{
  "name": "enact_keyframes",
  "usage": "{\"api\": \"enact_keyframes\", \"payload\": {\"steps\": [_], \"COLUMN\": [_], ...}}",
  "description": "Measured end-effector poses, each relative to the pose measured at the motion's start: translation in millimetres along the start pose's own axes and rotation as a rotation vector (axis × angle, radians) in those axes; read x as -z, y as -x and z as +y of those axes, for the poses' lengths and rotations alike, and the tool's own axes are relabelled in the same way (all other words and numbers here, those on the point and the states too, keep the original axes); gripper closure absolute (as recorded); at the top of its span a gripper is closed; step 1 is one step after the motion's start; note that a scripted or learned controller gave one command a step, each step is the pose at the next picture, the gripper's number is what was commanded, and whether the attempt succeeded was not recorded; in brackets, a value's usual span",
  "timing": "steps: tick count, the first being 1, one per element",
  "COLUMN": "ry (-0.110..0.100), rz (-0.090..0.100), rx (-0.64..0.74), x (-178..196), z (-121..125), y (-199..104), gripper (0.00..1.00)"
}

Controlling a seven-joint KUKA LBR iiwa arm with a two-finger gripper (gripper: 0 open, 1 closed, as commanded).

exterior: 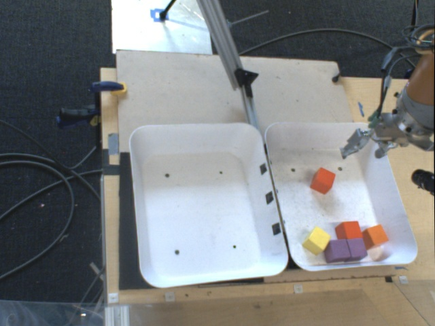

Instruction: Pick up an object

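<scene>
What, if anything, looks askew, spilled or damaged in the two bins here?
Nothing looks damaged or spilled. The one loose piece is the red block, lying alone and tilted mid-way up the right bin, apart from the yellow block, purple block and orange blocks clustered at its near edge. The end effector hangs above that bin.

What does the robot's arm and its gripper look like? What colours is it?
The arm comes in from the right edge. The part you can see is orange up top, then grey metal lower down. Thin dark cables loop around it near the top. At its end sits the gripper, made of pale grey metal with two short, pointy fingers.
</scene>
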State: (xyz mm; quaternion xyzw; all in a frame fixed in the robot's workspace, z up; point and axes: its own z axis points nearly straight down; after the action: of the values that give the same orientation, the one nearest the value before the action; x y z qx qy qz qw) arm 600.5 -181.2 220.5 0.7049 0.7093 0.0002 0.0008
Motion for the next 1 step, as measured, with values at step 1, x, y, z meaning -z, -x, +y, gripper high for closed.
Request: {"api": "enact_keyframes", "payload": {"steps": [1], "ry": [-0.005], "rz": [0.001], "rx": [0.000], "x": [-129.0], "z": [35.8], "y": [8.4], "gripper": [0.00]}}
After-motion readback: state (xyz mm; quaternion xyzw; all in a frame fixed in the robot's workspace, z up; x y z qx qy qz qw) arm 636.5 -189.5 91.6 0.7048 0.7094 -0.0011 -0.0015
